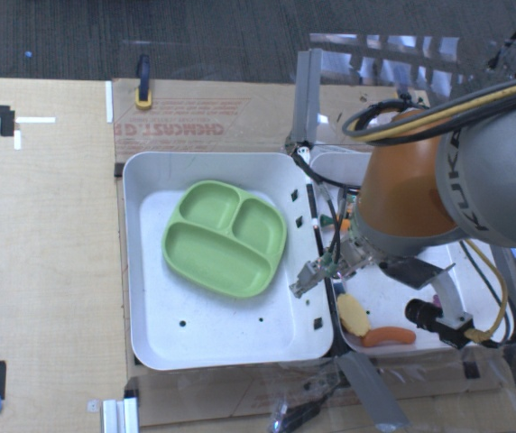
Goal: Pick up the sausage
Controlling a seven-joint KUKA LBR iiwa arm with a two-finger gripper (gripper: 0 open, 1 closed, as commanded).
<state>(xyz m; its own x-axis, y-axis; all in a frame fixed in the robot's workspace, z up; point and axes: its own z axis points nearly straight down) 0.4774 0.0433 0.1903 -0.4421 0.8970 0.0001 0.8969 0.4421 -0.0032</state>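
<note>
My gripper [310, 278] sits over the wall shared by the two bins, at about the 4 o'clock position of the left bin [141, 269] and at the 9 o'clock edge of the right bin [348, 162]. Nothing lies between its tips, and I cannot tell from this slanted view whether they stand spread or closed. The sausage [390, 336], an orange-red link, lies on the floor of the right bin near that bin's 6 o'clock rim, at roughly 4 o'clock from my gripper and clearly apart from it. A pale yellow food item [353, 314] lies just beside the sausage, at its 10 o'clock, between the sausage and my gripper. The green divided plate [225, 238] rests in the left bin, toward that bin's 12 o'clock half, and plays no part in the task. My arm [438, 179], grey with its orange band, hangs over most of the right bin and hides much of its floor. Judged status: the pick is not yet done; the sausage is untouched on the bin floor and no contact is made. Remaining steps, as I judge them: shift the tool toward 4 o'clock past the yellow item, line up with the sausage's long axis, descend, close on it, and lift
</note>
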